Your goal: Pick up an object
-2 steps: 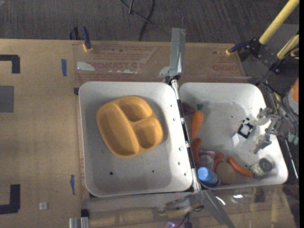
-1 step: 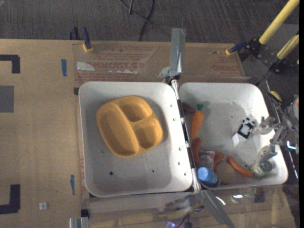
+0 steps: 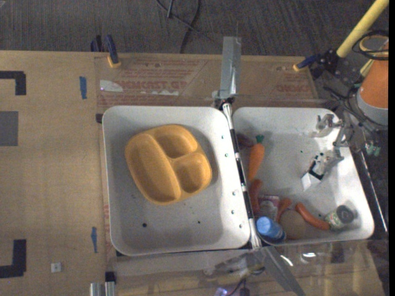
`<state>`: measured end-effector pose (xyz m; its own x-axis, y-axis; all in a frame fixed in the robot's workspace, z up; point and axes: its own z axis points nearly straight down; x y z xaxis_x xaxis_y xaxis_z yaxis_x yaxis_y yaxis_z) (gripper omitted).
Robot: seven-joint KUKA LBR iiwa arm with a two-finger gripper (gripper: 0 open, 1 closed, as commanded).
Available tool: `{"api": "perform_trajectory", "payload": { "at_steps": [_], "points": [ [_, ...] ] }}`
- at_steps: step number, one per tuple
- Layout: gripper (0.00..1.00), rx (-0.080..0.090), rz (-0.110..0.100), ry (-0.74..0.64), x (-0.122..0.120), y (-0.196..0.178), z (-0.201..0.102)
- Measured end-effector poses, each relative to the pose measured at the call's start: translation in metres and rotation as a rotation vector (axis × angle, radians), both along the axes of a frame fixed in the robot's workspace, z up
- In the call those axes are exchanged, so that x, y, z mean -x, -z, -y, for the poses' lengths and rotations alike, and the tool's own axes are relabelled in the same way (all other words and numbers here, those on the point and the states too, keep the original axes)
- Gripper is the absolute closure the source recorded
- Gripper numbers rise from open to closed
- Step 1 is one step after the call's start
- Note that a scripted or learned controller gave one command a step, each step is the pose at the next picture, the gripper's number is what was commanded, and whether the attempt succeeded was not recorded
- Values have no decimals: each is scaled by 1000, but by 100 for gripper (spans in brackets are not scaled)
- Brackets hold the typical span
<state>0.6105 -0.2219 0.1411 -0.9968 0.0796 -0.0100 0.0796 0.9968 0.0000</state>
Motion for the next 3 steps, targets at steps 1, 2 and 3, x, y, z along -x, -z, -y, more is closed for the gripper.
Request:
{"api": "perform_trajectory", "payload": {
  "at_steps": [1, 2, 3],
  "points": [
    [0, 0, 1, 260, 36, -145, 2],
    [0, -2, -6, 272, 96, 7, 1],
    [0, 3, 3, 100, 95, 51, -10]
  ]
}}
